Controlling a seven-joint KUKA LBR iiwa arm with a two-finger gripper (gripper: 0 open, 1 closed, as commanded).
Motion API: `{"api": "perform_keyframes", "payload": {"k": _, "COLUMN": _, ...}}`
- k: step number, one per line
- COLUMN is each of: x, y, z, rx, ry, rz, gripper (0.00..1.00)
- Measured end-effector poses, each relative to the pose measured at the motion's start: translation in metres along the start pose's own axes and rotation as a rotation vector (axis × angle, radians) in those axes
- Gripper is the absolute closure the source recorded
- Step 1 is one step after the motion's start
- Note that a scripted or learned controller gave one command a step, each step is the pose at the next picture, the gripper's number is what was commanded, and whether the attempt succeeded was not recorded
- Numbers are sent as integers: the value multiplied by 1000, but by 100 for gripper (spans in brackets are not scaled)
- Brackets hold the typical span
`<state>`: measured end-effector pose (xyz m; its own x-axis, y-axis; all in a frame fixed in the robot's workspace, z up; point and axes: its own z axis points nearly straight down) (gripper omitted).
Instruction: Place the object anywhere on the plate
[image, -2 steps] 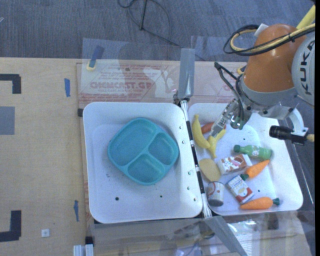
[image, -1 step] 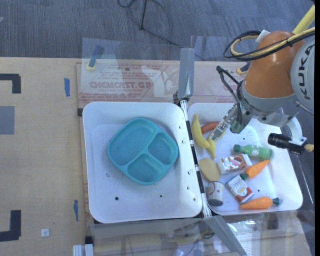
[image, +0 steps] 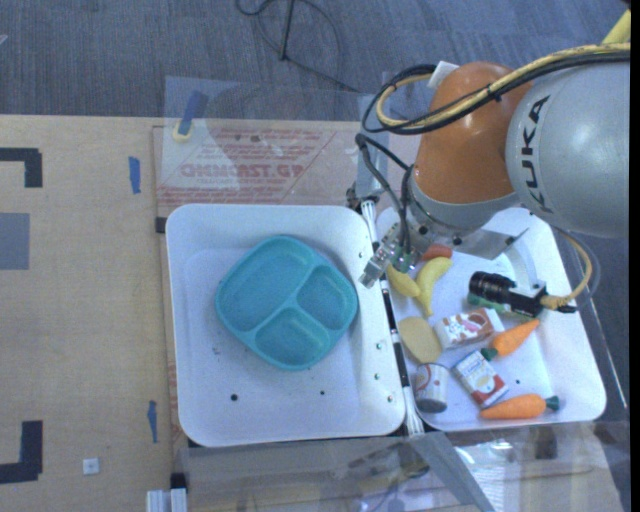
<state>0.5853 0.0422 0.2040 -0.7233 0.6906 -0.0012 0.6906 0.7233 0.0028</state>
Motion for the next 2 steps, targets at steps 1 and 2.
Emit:
{"api": "perform_keyframes", "payload": {"k": 1, "x": 42, "y": 28, "z": 19, "rx": 1, "ry": 1, "rz": -7, "gripper": 100}}
{"api": "perform_keyframes", "payload": {"k": 2, "x": 40, "y": 28, "z": 8, "rx": -4, "ry": -1, "rz": -4, "gripper": 100}}
